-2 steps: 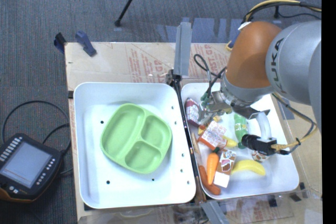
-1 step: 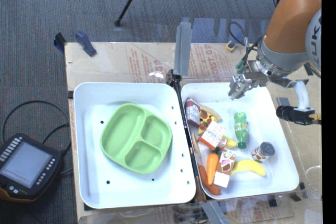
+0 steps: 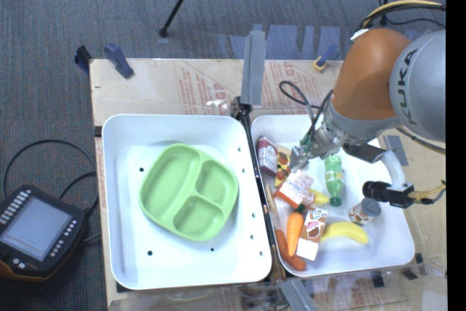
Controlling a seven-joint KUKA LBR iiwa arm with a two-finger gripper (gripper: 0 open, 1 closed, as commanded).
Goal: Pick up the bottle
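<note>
Over the right bin (image 3: 397, 247), gripper (image 3: 300, 155) hovers left of green bottle (image 3: 333, 178), jaw state unclear; approach step, needs shifting right before descending.

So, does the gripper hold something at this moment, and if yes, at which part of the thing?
Nothing is seen between its fingers. The gripper hangs over the right bin, above the small carton and left of the green bottle.
</note>
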